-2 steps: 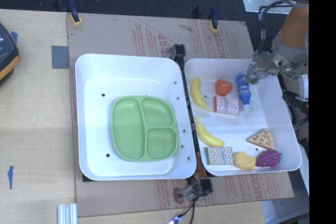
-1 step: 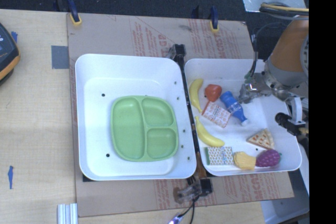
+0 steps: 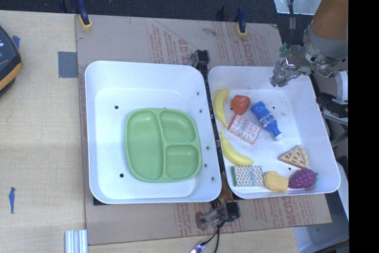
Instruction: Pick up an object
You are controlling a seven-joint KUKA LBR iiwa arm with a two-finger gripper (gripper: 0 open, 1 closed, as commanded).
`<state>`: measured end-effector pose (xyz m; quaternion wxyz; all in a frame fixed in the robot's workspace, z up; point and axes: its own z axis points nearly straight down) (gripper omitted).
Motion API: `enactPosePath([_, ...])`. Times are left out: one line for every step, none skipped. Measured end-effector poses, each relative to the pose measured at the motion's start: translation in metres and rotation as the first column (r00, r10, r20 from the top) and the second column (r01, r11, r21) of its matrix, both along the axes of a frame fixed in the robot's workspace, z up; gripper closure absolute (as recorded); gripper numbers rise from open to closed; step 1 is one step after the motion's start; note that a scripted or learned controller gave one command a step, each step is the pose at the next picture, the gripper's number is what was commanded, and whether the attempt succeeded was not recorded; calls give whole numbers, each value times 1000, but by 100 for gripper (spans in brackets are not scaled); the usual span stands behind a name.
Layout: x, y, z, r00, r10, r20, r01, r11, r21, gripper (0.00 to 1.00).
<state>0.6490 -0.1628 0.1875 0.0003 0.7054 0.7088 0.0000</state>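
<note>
Camera view: the end effector hangs over the far right corner of the right bin. Whether it is wide or narrow cannot be told, and nothing shows in it. Taking the blue bottle as landmark, the end effector sits beyond it, toward the bin's far wall. The bottle's long axis runs diagonally, cap toward the near right. The red tomato lies just left of the bottle. The arm reaches in steeply from the right, wrist pointing down.
</note>
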Motion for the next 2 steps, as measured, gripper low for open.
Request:
enactPosePath([7,-31,-33,1000,-2,-2,2,1000,-1,0])
enactPosePath([8,-17,-5,1000,-1,-1,1,1000,0,0])
